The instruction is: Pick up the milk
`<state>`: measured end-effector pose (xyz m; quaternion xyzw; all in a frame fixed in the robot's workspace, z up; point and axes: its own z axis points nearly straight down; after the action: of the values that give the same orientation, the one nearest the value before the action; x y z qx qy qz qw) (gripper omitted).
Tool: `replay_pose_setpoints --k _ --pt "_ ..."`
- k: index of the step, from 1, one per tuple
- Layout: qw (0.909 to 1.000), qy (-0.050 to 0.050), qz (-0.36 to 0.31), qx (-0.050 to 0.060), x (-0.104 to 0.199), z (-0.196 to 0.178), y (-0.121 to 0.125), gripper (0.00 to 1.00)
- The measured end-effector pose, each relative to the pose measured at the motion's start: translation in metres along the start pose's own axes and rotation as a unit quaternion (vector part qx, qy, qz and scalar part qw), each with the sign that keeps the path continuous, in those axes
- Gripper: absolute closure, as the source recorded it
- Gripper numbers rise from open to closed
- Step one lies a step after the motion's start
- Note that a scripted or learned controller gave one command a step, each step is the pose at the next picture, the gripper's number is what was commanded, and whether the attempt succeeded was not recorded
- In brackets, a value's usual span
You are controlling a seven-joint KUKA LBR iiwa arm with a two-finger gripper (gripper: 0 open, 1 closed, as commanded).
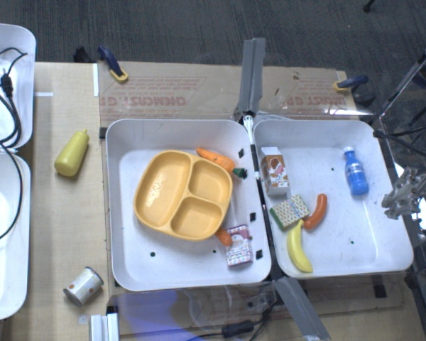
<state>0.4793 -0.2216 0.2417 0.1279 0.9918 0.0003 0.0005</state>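
Milk carton waits in the right bin, not picked up yet.

The milk carton (275, 172) lies flat by the left wall of the right bin (383, 258), so it is easy to reach from above. Just below the milk sit a checked box (290, 210), a sausage (316, 212) and a banana (298, 246). The gripper (401, 196) hangs far right of the milk, holding nothing; how wide it is, I cannot tell.
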Motion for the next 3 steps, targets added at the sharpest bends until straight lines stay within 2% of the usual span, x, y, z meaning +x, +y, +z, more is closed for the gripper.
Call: replay_pose_setpoints --k 1,2,3 --pt "0.9970 -0.001 -0.077 0.000 -0.0002 0.0014 0.0004 1.00" --pt "0.9882 -0.001 -0.153 0.000 -0.0002 0.0008 0.0007 1.00" --pt "0.9721 -0.001 -0.234 0.000 -0.0002 0.0068 0.0097 1.00"
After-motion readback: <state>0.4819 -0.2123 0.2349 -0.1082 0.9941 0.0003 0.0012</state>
